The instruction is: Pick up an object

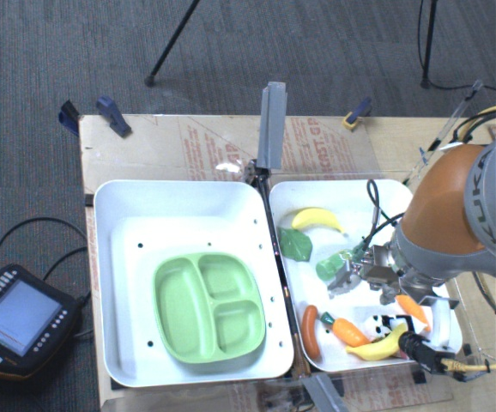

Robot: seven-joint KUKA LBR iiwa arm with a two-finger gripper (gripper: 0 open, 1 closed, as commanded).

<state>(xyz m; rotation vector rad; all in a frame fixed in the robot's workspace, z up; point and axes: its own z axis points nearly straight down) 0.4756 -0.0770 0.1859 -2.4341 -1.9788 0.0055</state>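
Right bin (pixel 377 187) crowded w/ toys, bare floor centre; claw (pixel 344 279) hovers mid-bin, fingers spread, gripping nothing; green piece (pixel 330 267) just beside it, carrot (pixel 348 330) below.

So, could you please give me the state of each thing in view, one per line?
claw: over right bin, nothing seen in its grip
green tray: flat in left bin, compartments bare
banana: lying in right bin
carrot: lying near front
hot dog: lying beside the carrot
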